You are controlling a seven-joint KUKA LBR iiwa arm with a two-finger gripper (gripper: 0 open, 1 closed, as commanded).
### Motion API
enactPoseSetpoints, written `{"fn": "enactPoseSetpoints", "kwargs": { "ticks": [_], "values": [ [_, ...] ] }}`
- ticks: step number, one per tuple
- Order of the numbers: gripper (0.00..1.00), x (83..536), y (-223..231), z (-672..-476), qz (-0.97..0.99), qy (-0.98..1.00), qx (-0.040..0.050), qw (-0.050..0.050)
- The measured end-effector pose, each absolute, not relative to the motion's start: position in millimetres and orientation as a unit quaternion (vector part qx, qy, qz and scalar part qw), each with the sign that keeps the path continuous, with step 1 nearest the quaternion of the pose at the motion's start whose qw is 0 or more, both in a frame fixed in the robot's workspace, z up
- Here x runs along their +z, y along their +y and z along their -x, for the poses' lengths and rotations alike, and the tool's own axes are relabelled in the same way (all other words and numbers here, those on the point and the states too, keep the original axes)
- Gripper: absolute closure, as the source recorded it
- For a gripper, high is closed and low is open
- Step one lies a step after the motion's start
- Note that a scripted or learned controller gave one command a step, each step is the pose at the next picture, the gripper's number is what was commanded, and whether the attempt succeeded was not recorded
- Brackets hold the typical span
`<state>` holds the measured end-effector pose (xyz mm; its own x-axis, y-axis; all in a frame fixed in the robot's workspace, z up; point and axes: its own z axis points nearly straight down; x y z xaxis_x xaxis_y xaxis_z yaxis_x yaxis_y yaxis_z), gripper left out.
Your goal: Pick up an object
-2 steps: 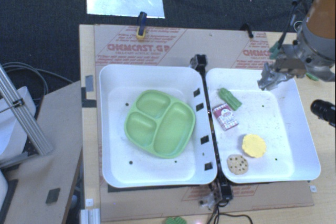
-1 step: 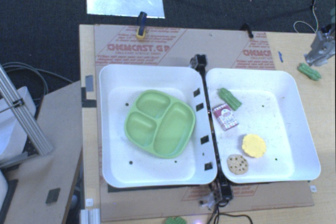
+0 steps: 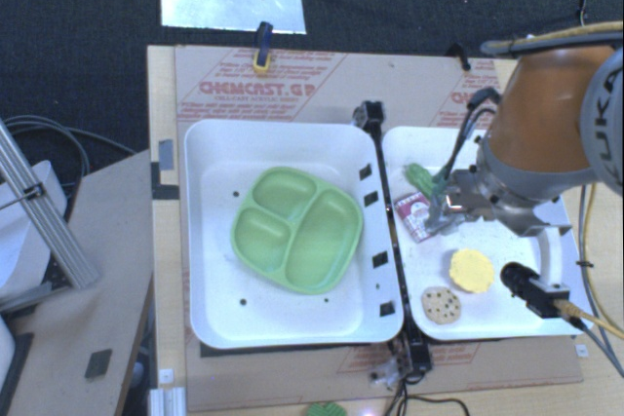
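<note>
Cookie (image 3: 442, 305), yellow disc (image 3: 472, 271) and red packet (image 3: 409, 209) close around end effector (image 3: 441, 214)

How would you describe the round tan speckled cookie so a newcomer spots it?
Take the right-hand shallow white bin, the one the robot arm reaches over. In its lower-left corner in the view lies the round tan cookie, just below and left of the round yellow disc. Dark specks on its face set it apart from that plain yellow neighbour.

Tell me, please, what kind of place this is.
Probably a robotics lab test bench: a grey-and-orange robot arm reaches over two white bins holding a green divided plate and a cookie.
</note>
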<state>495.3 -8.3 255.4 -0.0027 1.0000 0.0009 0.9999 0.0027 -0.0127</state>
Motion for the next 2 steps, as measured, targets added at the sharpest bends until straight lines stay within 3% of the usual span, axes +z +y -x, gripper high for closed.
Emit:
{"fn": "enactPoseSetpoints", "kwargs": {
  "ticks": [1, 2],
  "values": [
    [1.00, 476, -65, -491.8, 0.707, -0.707, -0.0072, -0.009],
    [1.00, 185, -95, -484.0, 0.708, -0.706, 0.0040, 0.005]
  ]
}}
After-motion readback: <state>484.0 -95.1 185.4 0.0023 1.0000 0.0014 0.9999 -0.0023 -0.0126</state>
